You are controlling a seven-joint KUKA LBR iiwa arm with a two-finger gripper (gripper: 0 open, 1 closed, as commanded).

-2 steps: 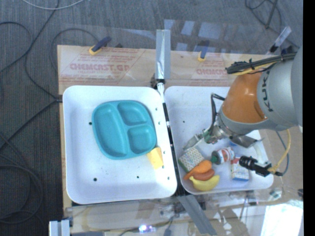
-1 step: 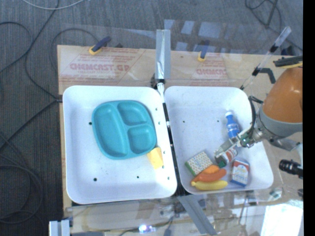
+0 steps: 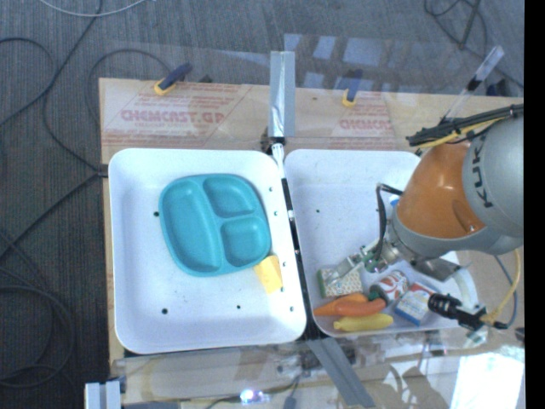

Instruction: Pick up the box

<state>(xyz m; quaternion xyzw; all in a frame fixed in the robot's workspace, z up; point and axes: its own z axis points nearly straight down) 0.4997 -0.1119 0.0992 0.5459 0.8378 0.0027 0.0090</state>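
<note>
A small box [image 3: 338, 280] with green and white print lies tilted in the right bin [image 3: 332, 194], near its front. My gripper [image 3: 372, 258] hangs low just right of that box, close to its upper corner, under the grey and orange wrist. Whether it touches the box is unclear. A second carton [image 3: 410, 301], red, white and blue, lies to the right, partly under the arm.
An orange carrot [image 3: 349, 308] and a yellow piece [image 3: 364, 322] lie along the right bin's front wall. The left bin [image 3: 136, 305] holds a blue divided plate [image 3: 217, 222] and a yellow block [image 3: 269, 273]. A divider ridge [image 3: 289, 220] runs between the bins.
</note>
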